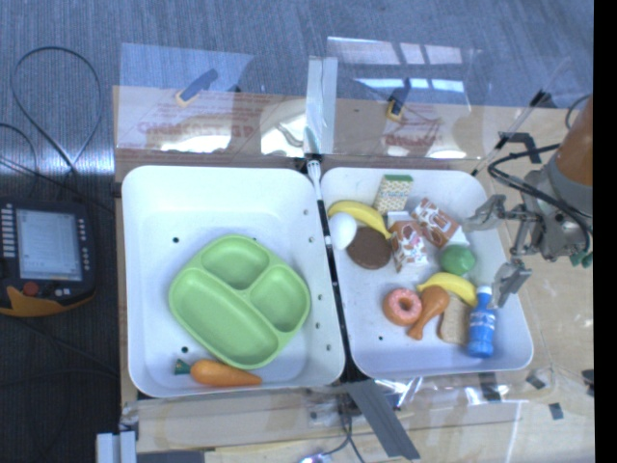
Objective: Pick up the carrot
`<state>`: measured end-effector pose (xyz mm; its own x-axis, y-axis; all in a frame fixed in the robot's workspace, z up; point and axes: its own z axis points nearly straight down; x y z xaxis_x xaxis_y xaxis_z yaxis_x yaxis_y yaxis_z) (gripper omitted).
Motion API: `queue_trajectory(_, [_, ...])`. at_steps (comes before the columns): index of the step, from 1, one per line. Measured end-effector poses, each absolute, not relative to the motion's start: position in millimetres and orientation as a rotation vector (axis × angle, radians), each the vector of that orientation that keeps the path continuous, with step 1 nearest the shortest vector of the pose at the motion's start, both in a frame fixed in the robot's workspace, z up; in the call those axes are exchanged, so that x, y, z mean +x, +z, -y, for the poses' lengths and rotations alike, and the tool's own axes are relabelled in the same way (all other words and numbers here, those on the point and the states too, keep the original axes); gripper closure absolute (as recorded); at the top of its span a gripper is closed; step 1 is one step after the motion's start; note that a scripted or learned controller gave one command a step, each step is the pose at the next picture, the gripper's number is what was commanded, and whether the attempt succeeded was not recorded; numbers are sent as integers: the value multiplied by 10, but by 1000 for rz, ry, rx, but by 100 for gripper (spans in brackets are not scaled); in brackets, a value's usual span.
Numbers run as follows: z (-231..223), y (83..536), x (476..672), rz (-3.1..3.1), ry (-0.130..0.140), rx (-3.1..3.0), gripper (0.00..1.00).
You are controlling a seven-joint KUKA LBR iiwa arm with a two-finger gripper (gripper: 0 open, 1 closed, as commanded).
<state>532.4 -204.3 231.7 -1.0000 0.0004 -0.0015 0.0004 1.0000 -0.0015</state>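
Not started — carrot [226, 375] untouched in left bin [145, 287], beside green plate [241, 300]. Gripper [505, 249] over right bin's far edge, fingers spread, nothing between — full reach, grasp, lift left.

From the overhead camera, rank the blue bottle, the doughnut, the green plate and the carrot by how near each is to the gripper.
Gripper sits at the right bin's right edge.
1. Blue bottle, right bin's near right corner.
2. Doughnut, middle of the right bin.
3. Green plate, centre of the left bin.
4. Carrot, left bin's front edge.
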Motion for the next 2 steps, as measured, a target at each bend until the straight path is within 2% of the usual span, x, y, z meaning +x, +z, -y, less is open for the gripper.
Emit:
queue_trajectory(1, [1509, 1174, 5313, -3098, -15, 129, 0])
queue_trajectory(2, [1530, 1081, 5060, -3074, -11, 220, 0])
